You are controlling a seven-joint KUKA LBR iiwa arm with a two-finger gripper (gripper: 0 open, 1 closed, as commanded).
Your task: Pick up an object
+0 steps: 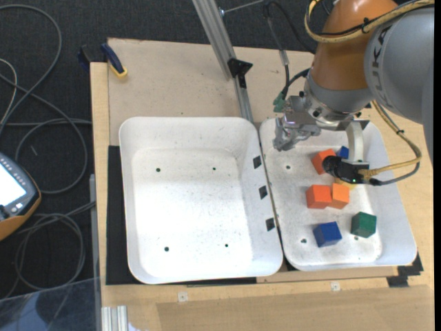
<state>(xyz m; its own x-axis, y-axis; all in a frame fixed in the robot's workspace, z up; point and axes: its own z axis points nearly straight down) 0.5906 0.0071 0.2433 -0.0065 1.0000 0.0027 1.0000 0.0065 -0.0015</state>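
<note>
Blocks lay in the right bin point(394, 252), all of them in its right half. 2 orange ones sat touching near the middle, a darker orange block point(318, 196) on the left and a paler orange block point(341, 194) on the right. Below them a blue block point(327, 234) and a green block point(364, 224) rested near each other but apart, close to the bin's near edge. Farther back, a red-orange block point(321, 161) was partly hidden by the robot's hardware, with a small blue piece point(343, 153) just beside it, too covered to make out.

The gripper point(284, 141) hung over the back left corner of that same bin, near the wall shared with the left bin point(128, 134), well apart from the 2 touching orange blocks. Whether it was open or closed could not be told from this slant.

On the bare bench point(172, 67) behind the bins, a blue and yellow tool point(114, 59) lay at the far left corner.
</note>
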